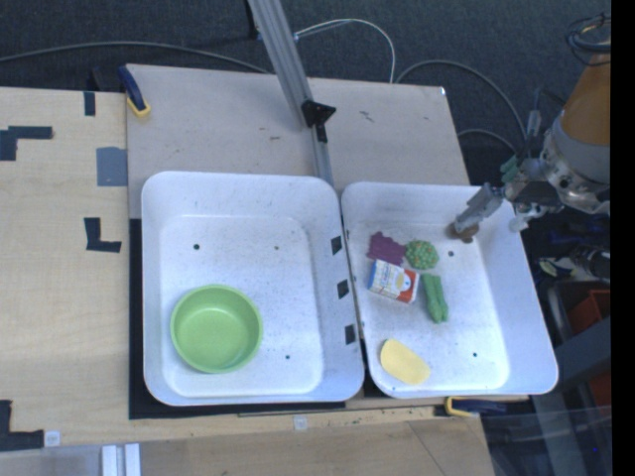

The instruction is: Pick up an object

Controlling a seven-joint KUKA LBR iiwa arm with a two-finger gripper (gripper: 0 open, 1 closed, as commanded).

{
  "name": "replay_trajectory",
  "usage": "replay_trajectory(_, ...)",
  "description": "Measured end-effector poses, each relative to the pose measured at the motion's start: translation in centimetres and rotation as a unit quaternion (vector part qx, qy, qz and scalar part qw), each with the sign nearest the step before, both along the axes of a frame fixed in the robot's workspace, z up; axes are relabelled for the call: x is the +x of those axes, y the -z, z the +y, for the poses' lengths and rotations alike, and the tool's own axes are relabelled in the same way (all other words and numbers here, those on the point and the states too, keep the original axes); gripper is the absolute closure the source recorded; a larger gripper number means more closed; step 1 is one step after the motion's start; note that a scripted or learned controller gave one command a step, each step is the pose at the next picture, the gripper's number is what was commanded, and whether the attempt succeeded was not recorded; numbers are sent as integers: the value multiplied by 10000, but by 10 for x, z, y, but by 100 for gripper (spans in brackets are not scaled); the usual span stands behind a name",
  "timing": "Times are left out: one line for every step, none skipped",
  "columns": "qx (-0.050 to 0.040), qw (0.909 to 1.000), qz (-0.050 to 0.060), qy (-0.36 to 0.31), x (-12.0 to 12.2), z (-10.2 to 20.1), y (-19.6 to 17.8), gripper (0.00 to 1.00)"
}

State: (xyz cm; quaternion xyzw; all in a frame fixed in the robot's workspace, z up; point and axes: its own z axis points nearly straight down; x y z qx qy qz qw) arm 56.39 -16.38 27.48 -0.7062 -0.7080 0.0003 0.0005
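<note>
The right bin [516,355] holds a cluster of small objects: a purple piece [386,247], a green round broccoli-like piece [422,255], a small white and orange carton [393,283], a dark green pod [436,298] and a yellow slice [403,362] near the front. My gripper [466,225] hangs over the bin's upper right part, to the right of the broccoli piece and apart from it. Nothing shows between its tips. A green bowl [215,327] sits in the left bin [238,206] at its front left.
A metal pole [288,58] slants down from the top to the seam between the bins. Cables run across the dark floor at the back. The arm's orange band [591,107] is at the right edge. A blue and yellow clamp [134,92] sits at the bench's back left.
</note>
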Motion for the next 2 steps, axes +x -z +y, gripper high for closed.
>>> replay_trajectory(1, 10000, 1, 1, 0, 0, 0, 0)
replay_trajectory(0, 10000, 24, 7, 1, 7, 46, 0)
